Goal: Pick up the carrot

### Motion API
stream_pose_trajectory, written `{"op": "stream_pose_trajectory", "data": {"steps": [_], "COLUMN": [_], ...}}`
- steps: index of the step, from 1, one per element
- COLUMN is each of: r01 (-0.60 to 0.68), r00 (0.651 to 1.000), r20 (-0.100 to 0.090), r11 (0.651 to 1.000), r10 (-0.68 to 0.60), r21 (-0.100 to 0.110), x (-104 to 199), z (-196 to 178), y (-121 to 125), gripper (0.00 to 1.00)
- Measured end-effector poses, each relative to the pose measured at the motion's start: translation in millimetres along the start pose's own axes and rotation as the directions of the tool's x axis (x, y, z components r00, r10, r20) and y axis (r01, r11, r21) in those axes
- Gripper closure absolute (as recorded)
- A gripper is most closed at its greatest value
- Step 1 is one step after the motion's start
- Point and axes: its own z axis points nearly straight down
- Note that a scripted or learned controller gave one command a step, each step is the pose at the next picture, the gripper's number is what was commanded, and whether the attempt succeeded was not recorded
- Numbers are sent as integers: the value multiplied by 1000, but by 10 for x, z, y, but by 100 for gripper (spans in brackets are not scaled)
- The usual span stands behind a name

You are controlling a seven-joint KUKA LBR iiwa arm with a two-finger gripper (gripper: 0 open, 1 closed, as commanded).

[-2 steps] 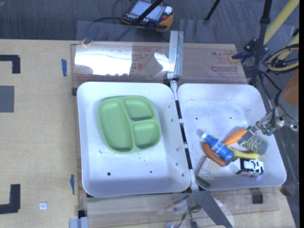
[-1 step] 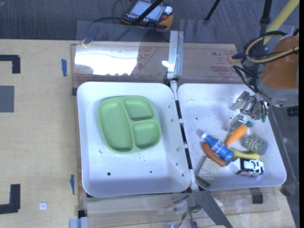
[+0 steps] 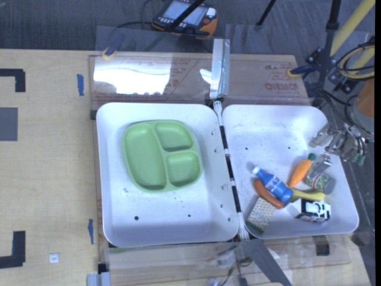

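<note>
The carrot [image 3: 299, 172] is a short orange piece with a small green top. It lies tilted in the right part of the right bin [image 3: 268, 130], between a blue bottle [image 3: 272, 185] and a small can [image 3: 321, 179]. My gripper [image 3: 334, 140] hangs over the bin's right side, just up and to the right of the carrot's green end and apart from it. Nothing shows in its grasp.
Around the carrot lie a yellow banana [image 3: 308, 195], an orange-brown sausage-like piece [image 3: 268, 195], a black-and-white item [image 3: 314, 210] and a grey speckled block [image 3: 259, 214]. The left bin [image 3: 113, 177] holds a green divided plate [image 3: 162, 154]. Cables and stands crowd the right edge.
</note>
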Motion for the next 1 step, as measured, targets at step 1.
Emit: {"op": "stream_pose_trajectory", "data": {"steps": [1], "r01": [228], "r00": [974], "r20": [2], "r11": [974], "r10": [-228], "r21": [0], "x": [-274], "z": [718], "y": [75], "gripper": [0]}}
